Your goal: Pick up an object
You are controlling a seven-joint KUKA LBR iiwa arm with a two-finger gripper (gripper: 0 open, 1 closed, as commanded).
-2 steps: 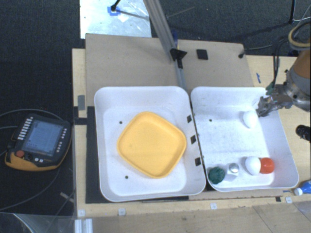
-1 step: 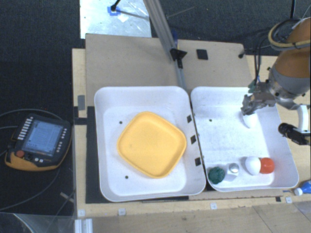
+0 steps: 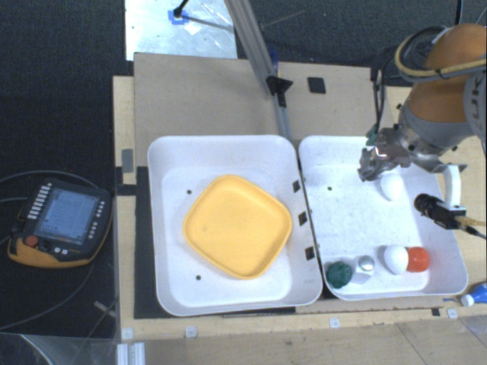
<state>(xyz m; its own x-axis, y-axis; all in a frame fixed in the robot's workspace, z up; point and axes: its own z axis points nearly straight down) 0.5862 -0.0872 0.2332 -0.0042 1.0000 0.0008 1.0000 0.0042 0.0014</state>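
Bright, even light; soft focus
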